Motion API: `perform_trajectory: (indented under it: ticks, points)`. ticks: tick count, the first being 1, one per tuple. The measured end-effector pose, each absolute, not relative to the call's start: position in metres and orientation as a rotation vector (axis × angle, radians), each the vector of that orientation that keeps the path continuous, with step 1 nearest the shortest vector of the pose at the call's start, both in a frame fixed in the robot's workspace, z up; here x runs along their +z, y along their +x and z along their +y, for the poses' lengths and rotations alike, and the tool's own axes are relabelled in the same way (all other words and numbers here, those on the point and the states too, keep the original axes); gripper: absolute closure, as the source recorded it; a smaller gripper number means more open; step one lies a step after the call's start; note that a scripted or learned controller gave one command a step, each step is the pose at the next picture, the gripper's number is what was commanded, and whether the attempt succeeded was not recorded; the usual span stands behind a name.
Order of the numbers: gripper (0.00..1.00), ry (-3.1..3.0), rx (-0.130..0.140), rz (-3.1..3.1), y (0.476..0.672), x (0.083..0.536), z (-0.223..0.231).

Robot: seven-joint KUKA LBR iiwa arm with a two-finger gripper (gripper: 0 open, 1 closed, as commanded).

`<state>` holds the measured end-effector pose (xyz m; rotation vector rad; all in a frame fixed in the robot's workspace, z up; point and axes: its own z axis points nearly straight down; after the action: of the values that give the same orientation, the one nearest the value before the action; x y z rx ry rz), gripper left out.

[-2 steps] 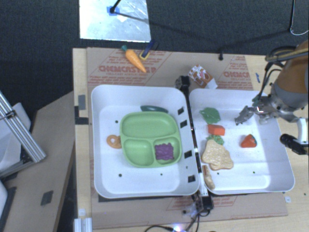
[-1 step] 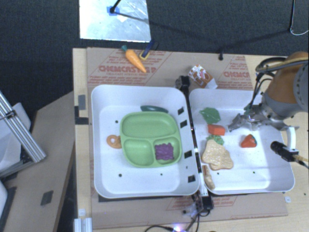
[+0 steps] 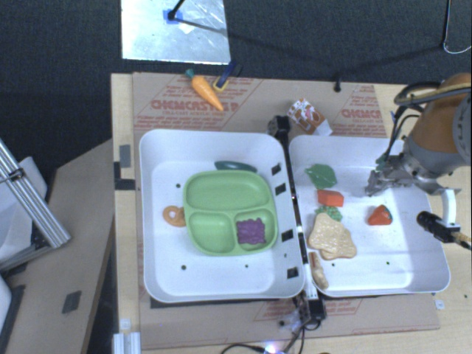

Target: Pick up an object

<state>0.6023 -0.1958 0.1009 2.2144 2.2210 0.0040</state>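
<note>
Right bin (image 3: pixel 413 271): the gripper (image 3: pixel 377 182) hangs low over its upper part, arm (image 3: pixel 435 135) coming in from the right. Fingers too small and dark to read; cannot tell if they are apart or together, and nothing shows between them.

Nearest piece is a red wedge (image 3: pixel 380 215), just below the gripper on the bin floor. To the gripper's left, a green leaf piece (image 3: pixel 321 174); below that, an orange-red block (image 3: pixel 330 198) with a small green bit (image 3: pixel 330 212) under it. Further down-left, a tan cracker-like piece (image 3: pixel 332 238) and a small tan stick (image 3: pixel 317 269) by the bin's left wall.

Left bin (image 3: pixel 158 271), well left of the gripper: a green divided plate (image 3: pixel 221 194) holding a purple lump (image 3: pixel 251 231) in its lower right compartment. An orange ring (image 3: pixel 174 216) lies just beside the plate's left edge; a dark green piece (image 3: pixel 236 166) sits at its top rim.

Outside the bins, up-left: a carrot (image 3: pixel 207 92) and a small printed carton (image 3: pixel 307 116) on the cardboard.
</note>
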Motion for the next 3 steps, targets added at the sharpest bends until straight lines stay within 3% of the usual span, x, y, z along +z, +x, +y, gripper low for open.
perform_trajectory:
  ticks: [1, 2, 3]
  points:
    - [1.0, 2.212, 0.006, 2.22, 0.61, 0.159, -0.205]
    - [1.0, 2.212, 0.006, 2.221, 0.602, 0.21, -0.203]
    - [1.0, 2.213, 0.004, 2.224, 0.603, 0.226, -0.203]
